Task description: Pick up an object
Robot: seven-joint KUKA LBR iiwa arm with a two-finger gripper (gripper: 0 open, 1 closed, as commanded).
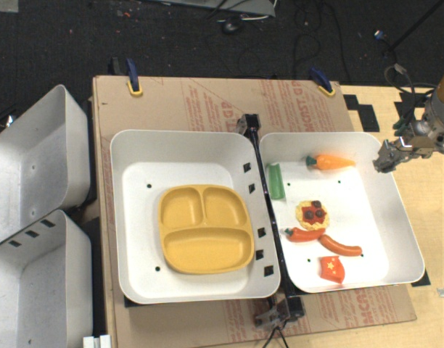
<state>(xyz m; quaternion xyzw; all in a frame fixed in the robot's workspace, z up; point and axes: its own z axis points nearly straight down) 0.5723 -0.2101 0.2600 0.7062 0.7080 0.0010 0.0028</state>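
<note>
The right bin [381, 216] holds several toy foods: an orange carrot [332, 162] at the back, a green stick [275, 181] by the left wall, a small pizza [313, 214], a red chili [305, 234], a sausage [341, 247] and a red strawberry-like piece [332, 269]. My gripper [391, 158] hangs at the bin's back right edge, right of the carrot and apart from it. Nothing shows between its tips.
The left bin [128, 194] carries a yellow divided plate [205, 228]. A black divider [264, 194] runs between the bins. Two spare white bins [33, 165] stand off the bench at the left. Cables lie on the dark floor behind.
</note>
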